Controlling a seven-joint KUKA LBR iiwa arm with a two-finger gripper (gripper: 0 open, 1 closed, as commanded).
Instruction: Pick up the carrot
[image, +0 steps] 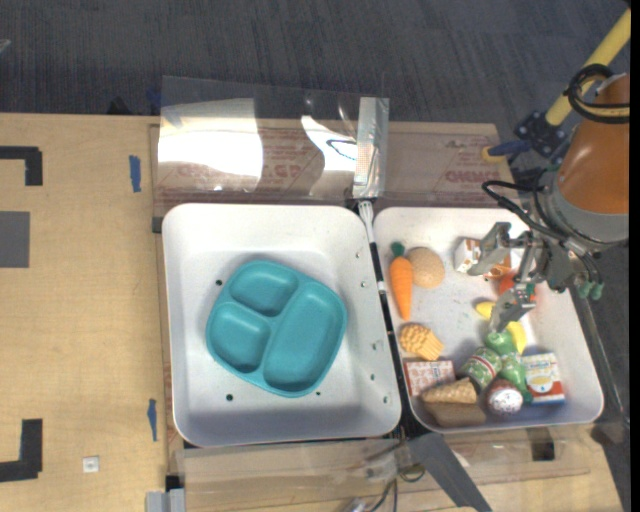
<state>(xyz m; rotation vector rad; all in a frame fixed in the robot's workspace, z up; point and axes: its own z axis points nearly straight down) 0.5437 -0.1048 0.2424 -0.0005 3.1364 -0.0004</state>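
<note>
Camera view looks down at a slant on a tan, cardboard-like surface (80, 330) carrying two shallow white bins with rounded corners. Inside the smooth, matte left bin (190, 235) lies a teal plastic plate (276, 326), rounded and moulded into three sunken compartments. The right bin (585, 400) holds a scatter of toy food. The carrot (401, 285) lies near that bin's left wall: a smooth orange cone, its narrow tip towards the near edge and a small green top at its far end. Touching or just beside its upper right is a rounded beige piece (427, 267), like a potato or bun. Near the carrot's tip sits a bumpy golden-yellow piece (421, 341). Along the near edge cluster a small printed box (428, 376), a brown wedge (452, 392), a round can (484, 368) and a white carton (541, 376). The grey arm with its glossy orange band (598, 170) enters from the right, cables looping about it. Its metallic end effector (517, 277) hangs over the right half of that bin, well apart from the carrot; whether it is spread or pressed together cannot be told amid the clutter. Behind the bins stands a shiny clear sheet (260, 150) with a taped edge.
</note>
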